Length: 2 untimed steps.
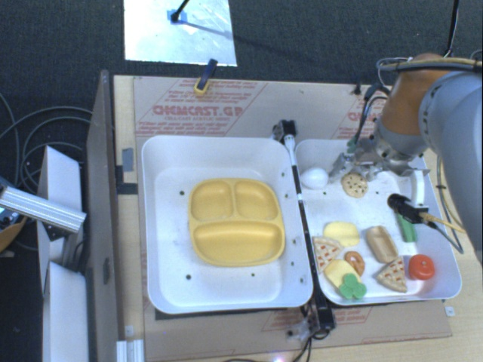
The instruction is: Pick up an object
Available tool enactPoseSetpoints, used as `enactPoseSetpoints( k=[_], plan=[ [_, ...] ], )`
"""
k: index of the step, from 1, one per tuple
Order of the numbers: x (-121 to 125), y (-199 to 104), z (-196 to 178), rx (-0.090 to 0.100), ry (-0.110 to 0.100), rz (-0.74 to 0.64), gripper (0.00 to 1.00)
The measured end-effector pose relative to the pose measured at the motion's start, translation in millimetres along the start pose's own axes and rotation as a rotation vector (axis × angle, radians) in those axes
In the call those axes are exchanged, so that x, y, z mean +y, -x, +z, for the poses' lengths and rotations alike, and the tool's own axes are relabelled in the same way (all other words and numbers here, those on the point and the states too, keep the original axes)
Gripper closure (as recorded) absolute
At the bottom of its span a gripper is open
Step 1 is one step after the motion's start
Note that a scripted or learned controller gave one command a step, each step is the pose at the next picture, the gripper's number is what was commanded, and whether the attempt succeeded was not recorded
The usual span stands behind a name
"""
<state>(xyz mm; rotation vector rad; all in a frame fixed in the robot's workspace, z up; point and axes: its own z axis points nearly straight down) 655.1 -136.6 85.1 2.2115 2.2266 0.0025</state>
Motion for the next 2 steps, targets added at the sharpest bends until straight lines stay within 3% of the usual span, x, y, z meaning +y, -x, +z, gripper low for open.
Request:
enactPoseSetpoints(
  k=[1,2],
  plan=[
    [-1.6,0.3,0.1,0.0,-0.001,0.002,0.0],
    [3.8,0.6,-18.0,-0.002,0.016,0.0,1.0]
  ],
)
